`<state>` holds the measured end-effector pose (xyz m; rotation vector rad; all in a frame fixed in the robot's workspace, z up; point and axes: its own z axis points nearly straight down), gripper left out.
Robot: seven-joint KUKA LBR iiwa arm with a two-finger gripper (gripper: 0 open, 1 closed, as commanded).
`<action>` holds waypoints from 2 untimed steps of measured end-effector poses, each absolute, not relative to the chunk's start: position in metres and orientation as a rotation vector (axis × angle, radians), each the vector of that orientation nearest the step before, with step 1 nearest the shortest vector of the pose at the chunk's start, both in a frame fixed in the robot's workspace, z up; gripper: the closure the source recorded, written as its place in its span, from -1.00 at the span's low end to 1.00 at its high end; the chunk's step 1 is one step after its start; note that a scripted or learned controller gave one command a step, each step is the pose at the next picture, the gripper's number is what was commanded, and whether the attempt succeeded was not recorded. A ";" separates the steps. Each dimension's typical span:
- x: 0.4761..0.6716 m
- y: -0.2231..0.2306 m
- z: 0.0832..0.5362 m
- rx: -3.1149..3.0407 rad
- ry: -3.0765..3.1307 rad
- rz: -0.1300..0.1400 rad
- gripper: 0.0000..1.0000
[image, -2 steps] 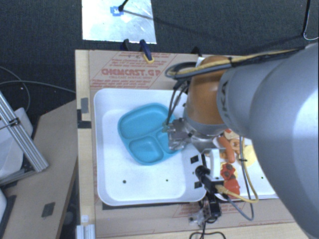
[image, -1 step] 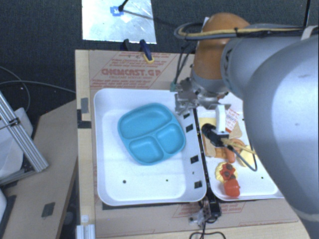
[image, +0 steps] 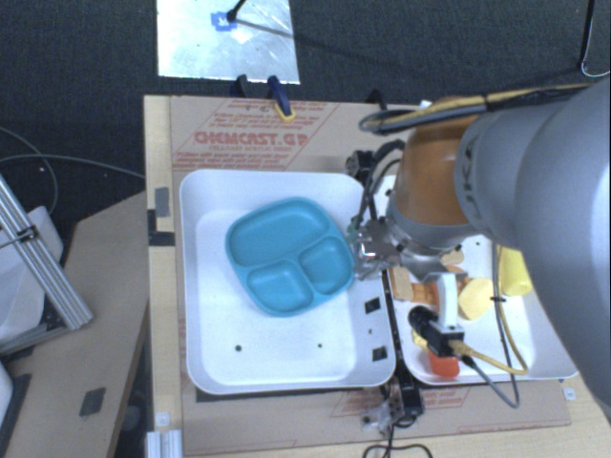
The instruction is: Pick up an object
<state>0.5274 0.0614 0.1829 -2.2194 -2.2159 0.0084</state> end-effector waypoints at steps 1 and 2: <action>0.487 0.101 0.423 -2.216 -2.238 -0.029 1.00; 0.486 0.086 0.336 -2.220 -2.219 0.007 1.00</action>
